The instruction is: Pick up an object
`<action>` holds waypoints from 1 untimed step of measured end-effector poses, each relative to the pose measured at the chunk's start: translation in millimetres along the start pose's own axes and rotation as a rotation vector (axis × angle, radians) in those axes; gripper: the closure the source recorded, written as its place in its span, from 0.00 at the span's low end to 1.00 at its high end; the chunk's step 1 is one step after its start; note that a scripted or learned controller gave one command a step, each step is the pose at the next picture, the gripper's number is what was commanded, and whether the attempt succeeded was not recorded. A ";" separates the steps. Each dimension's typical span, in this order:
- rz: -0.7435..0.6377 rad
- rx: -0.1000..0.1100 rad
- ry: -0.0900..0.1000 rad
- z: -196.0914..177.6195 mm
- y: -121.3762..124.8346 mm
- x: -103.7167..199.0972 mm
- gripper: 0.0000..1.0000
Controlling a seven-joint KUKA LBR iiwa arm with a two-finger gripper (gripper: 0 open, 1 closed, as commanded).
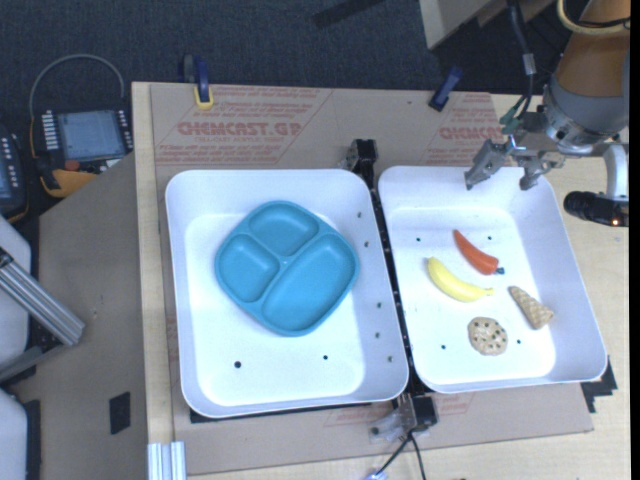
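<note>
The tabletop (150, 128) carries two white bins side by side.

Right bin (570, 268), nearest items first:
- Cookie (487, 336) at 6 o'clock in the bin: flat and round, probably light and rigid, and low for a side pinch.
- Wedge (531, 307) at 4 o'clock: tan, tapered, lying just beside the cookie but apart from it.
- Banana (457, 281) at the bin centre: yellow, curved, likely a light plastic toy with a smooth skin. Grasp across the thick middle, jaws square to its long axis.
- Carrot (476, 252) at 12 o'clock from the banana: orange-red, near it but not touching. It tapers, so a grip near the tip may slip.

Left bin (190, 268): a blue plate (287, 266) with three compartments lies at the centre.

Gripper (508, 171): it hovers over the far rim of the right bin, at 12 o'clock from the carrot and well apart from every item. The two fingers are spread wide with nothing between them. No grasp has begun.
</note>
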State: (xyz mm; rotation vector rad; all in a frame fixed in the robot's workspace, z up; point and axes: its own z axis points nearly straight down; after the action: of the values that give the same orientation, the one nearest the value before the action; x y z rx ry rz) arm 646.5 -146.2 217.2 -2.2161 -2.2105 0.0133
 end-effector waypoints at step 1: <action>-0.003 -0.013 -0.002 -7.7 2.7 0.3 0.00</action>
State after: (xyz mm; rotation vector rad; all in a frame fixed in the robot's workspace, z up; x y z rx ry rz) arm 649.3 -145.9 224.9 -2.2208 -2.2212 0.0009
